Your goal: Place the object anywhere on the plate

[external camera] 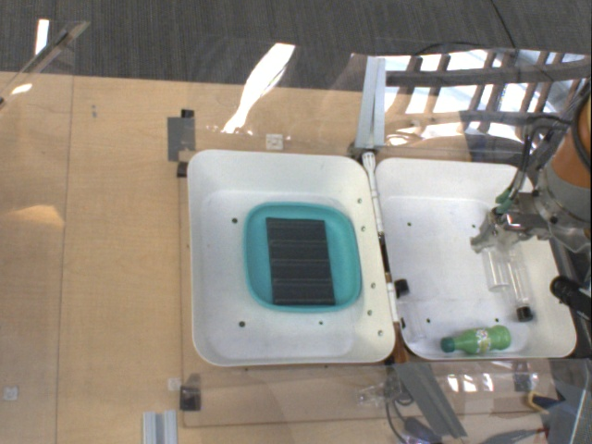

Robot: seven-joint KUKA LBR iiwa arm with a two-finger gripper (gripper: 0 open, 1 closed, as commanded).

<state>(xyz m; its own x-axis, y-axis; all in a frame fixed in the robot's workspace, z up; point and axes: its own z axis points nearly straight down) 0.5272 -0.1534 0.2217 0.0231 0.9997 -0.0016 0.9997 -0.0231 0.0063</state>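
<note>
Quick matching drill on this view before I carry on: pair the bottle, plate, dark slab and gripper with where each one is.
Things:
1. bottle
2. plate
3. dark slab
4. gripper

Places:
A. in the left bin
B. over the right bin, above the bottle
C. lying at the right bin's near edge
D. on the plate

Pairs: 1-C, 2-A, 3-D, 4-B

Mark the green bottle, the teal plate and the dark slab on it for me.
green bottle [477, 340]: camera view, middle of its body, lying in the right bin.
teal plate [253, 255]: camera view, bare left rim, in the left bin.
dark slab [300, 262]: camera view, centre of its ribbed top.
</note>
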